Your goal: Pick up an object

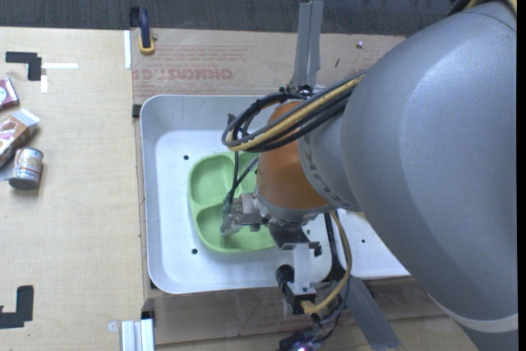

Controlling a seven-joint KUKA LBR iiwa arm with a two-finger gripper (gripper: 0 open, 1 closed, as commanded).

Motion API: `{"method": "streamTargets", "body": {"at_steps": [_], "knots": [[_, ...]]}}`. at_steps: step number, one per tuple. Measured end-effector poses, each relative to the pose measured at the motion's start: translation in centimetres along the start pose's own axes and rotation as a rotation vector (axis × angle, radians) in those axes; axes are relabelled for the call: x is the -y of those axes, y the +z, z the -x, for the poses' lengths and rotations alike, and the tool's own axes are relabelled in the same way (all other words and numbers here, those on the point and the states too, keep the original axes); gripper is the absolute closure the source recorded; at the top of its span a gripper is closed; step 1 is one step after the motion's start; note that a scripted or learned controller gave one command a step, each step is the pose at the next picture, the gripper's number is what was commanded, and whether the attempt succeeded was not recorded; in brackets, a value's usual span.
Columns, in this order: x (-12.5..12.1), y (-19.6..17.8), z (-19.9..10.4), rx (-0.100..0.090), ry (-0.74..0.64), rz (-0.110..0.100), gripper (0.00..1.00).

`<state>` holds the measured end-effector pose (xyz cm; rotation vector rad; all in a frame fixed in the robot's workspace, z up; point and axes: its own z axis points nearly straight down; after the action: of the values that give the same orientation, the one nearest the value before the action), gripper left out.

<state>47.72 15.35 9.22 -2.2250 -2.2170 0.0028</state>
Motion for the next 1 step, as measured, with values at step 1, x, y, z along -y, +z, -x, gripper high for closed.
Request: {"method": "streamTargets", "body": {"at_steps": [1], "knots": [[-7.47,-5.61,-2.67,0.001,-0.004,0.000,0.00]]}}
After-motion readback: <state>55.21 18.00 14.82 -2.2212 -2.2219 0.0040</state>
